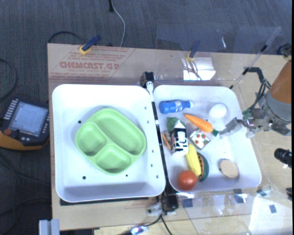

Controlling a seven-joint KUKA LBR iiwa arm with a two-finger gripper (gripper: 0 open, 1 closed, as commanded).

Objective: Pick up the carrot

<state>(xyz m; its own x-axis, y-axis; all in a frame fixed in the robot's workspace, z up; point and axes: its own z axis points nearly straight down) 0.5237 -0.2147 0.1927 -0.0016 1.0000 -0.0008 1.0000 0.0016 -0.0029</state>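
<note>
While the carrot (pixel 198 122) lies untouched in the right bin (pixel 245 153), the gripper (pixel 231 126) hangs low just to its right, near the carrot's green-topped end, with the grey arm (pixel 279 99) reaching in from the right. Whether the fingers are spread or pressed together cannot be told at this slant and size; nothing is seen between them.

Position of the target: upper middle of the right bin, lying slantwise with its tip toward the blue bottle (pixel 175 105) and its leafy end toward the white ball (pixel 217 111). A spotted die (pixel 200 139) sits just below it, a black-and-white carton (pixel 179 138) and a corn cob (pixel 193 158) lower left, a tomato (pixel 187 179) and a tan round piece (pixel 229 168) nearer the front wall. The left bin (pixel 63 146) holds a green divided plate (pixel 110 140).

Judged risks:
- Crowding. The die and the white ball flank the carrot's thick end closely; a descent slightly off line would probably strike or pinch one of them instead.
- Shape. A tapered, rounded body tends to roll or squirt out if clamped along its length or near the thin tip; a grasp across the thicker part seems safer.
- Approach. Coming in from the leafy end, the fingers may push the carrot toward the bottle rather than straddle it.
- Depth. Closing too high would likely catch nothing.
</note>
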